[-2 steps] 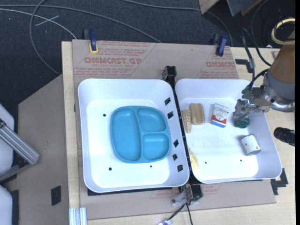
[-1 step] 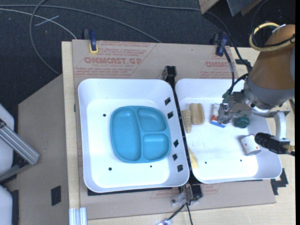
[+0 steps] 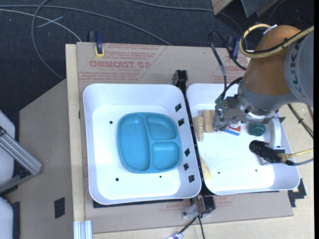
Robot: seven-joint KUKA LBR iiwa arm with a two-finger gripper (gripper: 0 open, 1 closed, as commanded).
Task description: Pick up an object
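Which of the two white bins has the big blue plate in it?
The left bin holds the blue divided plate. The right bin, under the gripper, holds small things instead, like a teal object.

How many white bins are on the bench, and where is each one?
2. The left bin holds a blue divided plate. The right bin lies beside it, under the arm; small things there may be hidden.

bright even light | soft shadows | bins point(image 3: 94, 148) glare white | slightly soft focus
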